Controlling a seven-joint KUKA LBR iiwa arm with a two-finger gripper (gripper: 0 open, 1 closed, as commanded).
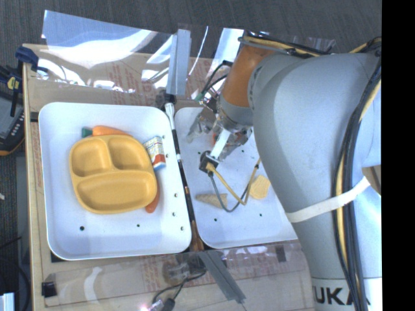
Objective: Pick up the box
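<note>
- The grey arm [311,141] with its orange band reached in from the right and loomed over most of the right-hand shallow white bin [240,229].
- The gripper [209,133] hung over that bin's upper left corner, close to the wall between the two bins; whether it was open or closed could not be told, and nothing could be seen in its grasp.
- The small white box with red and green print [154,153] lay in the left-hand shallow white bin [117,235]. It was tilted, tucked against the right edge of the yellow plastic tray with three compartments [113,173] and near that bin's right wall.
- So box and gripper sat in different bins, with the dividing walls between them.
- The yellow tray took up the middle of the left bin.
- An orange carrot-shaped toy [107,131] peeked out from under the tray's top edge, with a green end to the left.
- A second orange-red piece [153,206] poked out at the tray's lower right corner.
- In the right bin, a pale tan wedge [207,199] lay on the floor below the gripper.
- A pale tan round piece [260,188] sat further right, beside the arm.
</note>
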